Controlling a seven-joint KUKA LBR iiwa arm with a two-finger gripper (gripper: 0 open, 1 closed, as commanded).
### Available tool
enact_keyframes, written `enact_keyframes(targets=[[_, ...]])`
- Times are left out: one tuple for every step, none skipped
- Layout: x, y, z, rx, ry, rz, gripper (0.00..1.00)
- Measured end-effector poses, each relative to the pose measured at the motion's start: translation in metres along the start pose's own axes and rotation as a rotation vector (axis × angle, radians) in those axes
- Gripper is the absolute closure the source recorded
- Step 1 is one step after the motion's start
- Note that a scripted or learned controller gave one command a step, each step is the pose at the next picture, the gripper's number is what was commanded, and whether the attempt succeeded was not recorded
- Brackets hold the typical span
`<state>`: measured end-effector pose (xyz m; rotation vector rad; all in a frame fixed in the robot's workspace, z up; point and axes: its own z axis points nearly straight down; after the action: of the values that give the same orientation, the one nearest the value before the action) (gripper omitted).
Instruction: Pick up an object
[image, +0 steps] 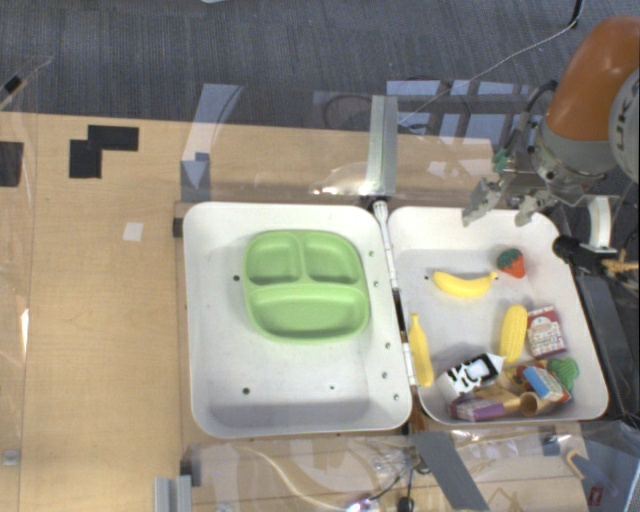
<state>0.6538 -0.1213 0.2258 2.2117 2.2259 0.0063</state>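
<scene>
We see wood bench (90, 300), grey carpet (250, 45) behind. Gripper (503, 212) over right bin (590, 400) far edge, fingers spread, holding nothing. Green plate (304, 284) mid left bin (215, 400).

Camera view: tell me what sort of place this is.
Probably a robot lab's pick-and-place test bench. Two white bins sit side by side, a grey arm with an orange band reaches in, and toy food such as a banana lies in the right bin.
</scene>
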Motion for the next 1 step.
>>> enact_keyframes(targets=[[-0.0082,-0.0429,0.1286,-0.001,0.000,-0.050,0.00]])
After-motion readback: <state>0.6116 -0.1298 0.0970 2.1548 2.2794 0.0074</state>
